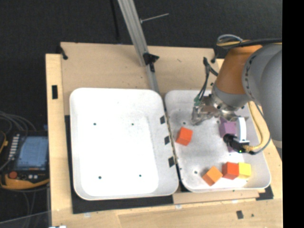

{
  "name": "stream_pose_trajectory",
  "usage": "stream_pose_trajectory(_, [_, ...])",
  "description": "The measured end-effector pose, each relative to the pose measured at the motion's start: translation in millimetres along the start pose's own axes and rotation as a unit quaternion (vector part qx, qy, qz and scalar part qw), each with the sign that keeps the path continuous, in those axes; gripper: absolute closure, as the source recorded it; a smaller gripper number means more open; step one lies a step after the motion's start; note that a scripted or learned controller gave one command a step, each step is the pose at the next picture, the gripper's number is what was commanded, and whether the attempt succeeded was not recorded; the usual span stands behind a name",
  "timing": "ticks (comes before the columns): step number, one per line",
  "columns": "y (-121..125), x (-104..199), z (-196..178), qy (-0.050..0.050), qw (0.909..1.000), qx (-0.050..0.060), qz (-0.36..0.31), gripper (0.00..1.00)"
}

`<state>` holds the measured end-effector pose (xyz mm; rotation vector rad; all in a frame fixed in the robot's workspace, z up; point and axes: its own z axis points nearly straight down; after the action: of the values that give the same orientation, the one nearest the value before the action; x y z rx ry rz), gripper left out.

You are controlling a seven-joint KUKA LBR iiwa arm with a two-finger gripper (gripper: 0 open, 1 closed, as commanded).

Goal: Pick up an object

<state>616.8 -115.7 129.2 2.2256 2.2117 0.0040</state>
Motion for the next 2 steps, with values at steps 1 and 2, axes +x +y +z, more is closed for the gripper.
stream_pose_trajectory(1, [2, -10, -58, 0.000, 1.0000, 0.000, -0.002, 1.00])
stream_pose_trajectory(2, [4, -11, -111, 0.000, 1.0000, -0.001, -0.004, 1.00])
